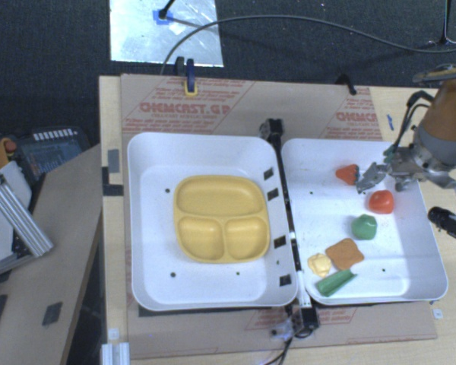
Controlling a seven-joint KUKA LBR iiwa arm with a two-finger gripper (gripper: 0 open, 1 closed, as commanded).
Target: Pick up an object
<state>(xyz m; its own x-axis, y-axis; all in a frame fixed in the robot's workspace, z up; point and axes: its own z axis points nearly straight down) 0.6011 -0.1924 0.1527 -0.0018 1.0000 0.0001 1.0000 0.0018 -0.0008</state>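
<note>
Two white bins sit side by side on the surface [235,101], meeting at a dark seam near the middle of the frame. The left bin [148,204] holds a yellow tray [219,217] with three compartments, lying centred, with bare white floor all round it. The right bin [418,276] carries the small things, and they crowd its centre and lower left; its upper left and lower right stay free, so there is room to move there.

An orange-red piece [347,174] lies in the upper middle of that bin, its long axis running roughly left to right. Just right and below it sits a red round piece [381,201], and below that a green round piece [364,226]. Further down, an orange-brown flat piece [344,254] lies tilted, touching a small yellow piece [319,264] on its left. A green long piece [335,282] lies near the bin's bottom rim, its long axis slanting from lower left up to the right.

The arm enters from the right edge. Its gripper [370,178] hangs just right of the orange-red piece and above the red one; its fingers look spread, with nothing between them. I cannot tell whether a finger touches either piece.
</note>
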